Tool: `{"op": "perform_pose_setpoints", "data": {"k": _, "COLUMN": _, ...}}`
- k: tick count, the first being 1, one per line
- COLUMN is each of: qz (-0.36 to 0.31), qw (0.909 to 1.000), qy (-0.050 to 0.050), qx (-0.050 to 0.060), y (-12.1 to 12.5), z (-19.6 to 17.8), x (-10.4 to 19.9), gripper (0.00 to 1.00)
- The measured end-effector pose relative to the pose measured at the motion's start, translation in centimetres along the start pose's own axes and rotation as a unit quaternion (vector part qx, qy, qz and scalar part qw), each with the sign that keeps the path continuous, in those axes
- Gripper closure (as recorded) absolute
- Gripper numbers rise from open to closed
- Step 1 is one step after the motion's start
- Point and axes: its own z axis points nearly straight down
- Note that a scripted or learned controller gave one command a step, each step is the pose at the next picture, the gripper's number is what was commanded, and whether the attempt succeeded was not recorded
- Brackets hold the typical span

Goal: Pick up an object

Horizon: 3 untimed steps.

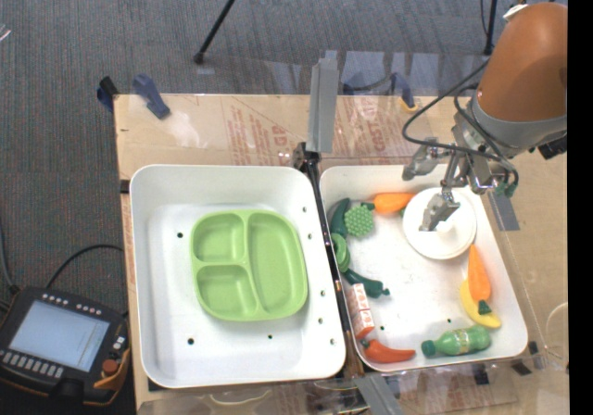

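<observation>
Your gripper (441, 211) hung over the white plate (454, 242), right of centre; its grip couldn't be judged, and that flat plate risked slipping.

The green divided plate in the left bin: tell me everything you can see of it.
The light green, plastic-looking divided plate is a rounded rectangle with three compartments: two smaller ones on the camera's left and one long one on the right. It lies flat, face up and slightly rotated, near the middle of the left white bin, resting on its floor. Nothing sits in its compartments and nothing else touches it.
</observation>
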Motion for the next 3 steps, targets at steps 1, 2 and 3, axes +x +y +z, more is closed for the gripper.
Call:
{"op": "perform_pose_setpoints", "data": {"k": 1, "qz": -0.056, "qw": 0.9984, "qy": 0.002, "qx": -0.001, "y": 0.4, "z": 15.4, "x": 4.0, "gripper": 0.0}}
{"op": "perform_pose_setpoints", "data": {"k": 2, "qz": 0.051, "qw": 0.9987, "qy": 0.0, "qx": 0.0, "y": 0.5, "z": 15.1, "x": -1.1, "gripper": 0.0}}
{"op": "perform_pose_setpoints", "data": {"k": 3, "qz": 0.093, "qw": 0.9957, "qy": 0.001, "qx": 0.0, "y": 3.8, "z": 15.2, "x": -1.4, "gripper": 0.0}}
